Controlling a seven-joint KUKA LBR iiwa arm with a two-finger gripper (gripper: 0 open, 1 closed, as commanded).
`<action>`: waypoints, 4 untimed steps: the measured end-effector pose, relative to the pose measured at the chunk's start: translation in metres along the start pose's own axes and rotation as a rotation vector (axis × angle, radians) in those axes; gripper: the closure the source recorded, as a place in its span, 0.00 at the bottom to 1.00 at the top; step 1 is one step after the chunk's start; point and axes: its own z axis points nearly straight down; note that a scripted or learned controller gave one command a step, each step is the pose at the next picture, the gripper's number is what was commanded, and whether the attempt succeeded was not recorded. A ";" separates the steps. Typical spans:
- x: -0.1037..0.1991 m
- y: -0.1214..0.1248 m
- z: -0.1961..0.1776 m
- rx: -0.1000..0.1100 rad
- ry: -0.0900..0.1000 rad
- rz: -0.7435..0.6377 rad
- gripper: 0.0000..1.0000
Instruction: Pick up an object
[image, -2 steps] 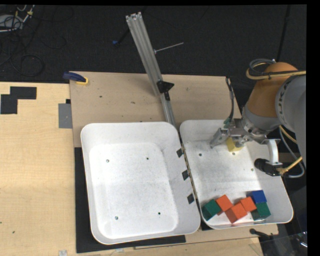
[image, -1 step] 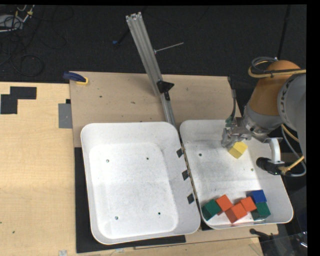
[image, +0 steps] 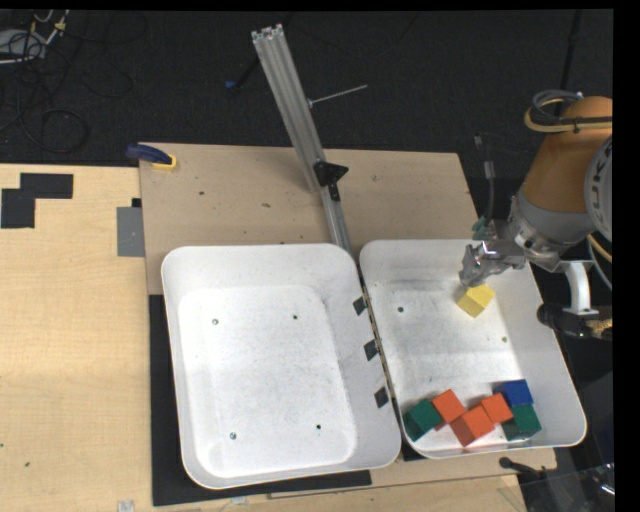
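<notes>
A small yellow block is in the upper right part of the right bin. My gripper hangs directly over it, its tip meeting the block's top edge in this view. Whether the block rests on the bin floor or is lifted off it cannot be made out. Along the right bin's front edge lies a cluster of blocks: a green one, orange ones, a blue one and another green one.
The left bin sits beside the right one, with black clips along the shared rim. A slanted metal rail rises behind the bins. The arm's orange band is at the right.
</notes>
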 end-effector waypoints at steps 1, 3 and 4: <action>0.009 0.001 -0.052 -0.001 0.001 -0.004 1.00; 0.058 -0.001 -0.072 0.006 0.004 -0.006 1.00; 0.101 -0.005 -0.061 0.008 0.003 -0.006 1.00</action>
